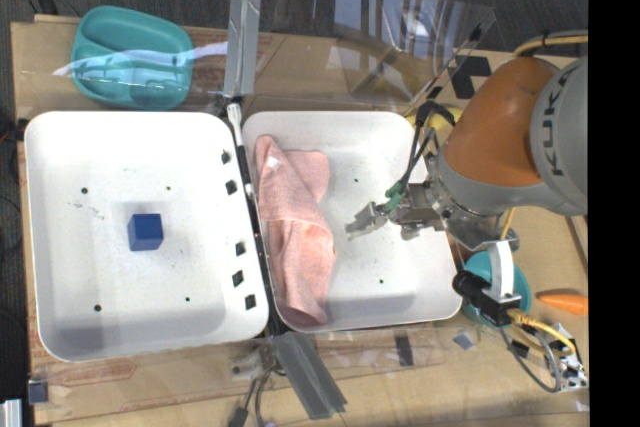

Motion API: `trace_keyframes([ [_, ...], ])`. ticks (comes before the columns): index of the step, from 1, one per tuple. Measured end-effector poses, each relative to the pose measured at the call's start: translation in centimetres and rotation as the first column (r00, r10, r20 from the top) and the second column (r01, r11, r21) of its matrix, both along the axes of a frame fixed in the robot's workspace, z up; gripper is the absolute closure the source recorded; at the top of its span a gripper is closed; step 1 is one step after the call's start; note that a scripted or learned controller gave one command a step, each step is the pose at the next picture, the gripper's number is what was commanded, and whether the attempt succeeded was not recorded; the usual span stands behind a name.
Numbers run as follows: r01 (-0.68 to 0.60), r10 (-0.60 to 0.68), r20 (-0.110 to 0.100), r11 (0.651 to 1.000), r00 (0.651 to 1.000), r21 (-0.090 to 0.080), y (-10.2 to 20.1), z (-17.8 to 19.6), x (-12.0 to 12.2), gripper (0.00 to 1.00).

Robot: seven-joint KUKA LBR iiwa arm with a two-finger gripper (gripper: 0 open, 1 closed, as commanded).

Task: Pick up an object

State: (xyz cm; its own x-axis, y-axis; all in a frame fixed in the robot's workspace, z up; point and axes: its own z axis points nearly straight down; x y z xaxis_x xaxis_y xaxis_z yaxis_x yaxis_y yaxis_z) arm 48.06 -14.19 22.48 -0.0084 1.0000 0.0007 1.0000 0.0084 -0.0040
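Note:
A small blue cube (146, 231) sits in the left bin (60, 155), left of its middle. A crumpled pink cloth (296, 227) lies along the left side of the right bin (370, 130), from its back to its front wall. My gripper (362, 222) hangs over the middle of the right bin, pointing left, a short way right of the cloth and apart from it. Nothing shows between its fingers.
A teal plastic scoop (132, 55) lies on the bench behind the left bin. A clear plastic sheet (400, 40) stands behind the right bin. Cables and a teal object (497, 287) crowd the bench at the front right, beside an orange item (562, 300).

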Motion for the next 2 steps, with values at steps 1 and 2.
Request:
trace_keyframes([
  [1,-0.049,0.049,0.005,0.999,0.999,-0.001,1.63,-13.28,4.44,0.00],
  [2,-0.054,0.054,0.004,0.999,0.999,-0.002,1.61,-12.32,4.49,1.00],
])
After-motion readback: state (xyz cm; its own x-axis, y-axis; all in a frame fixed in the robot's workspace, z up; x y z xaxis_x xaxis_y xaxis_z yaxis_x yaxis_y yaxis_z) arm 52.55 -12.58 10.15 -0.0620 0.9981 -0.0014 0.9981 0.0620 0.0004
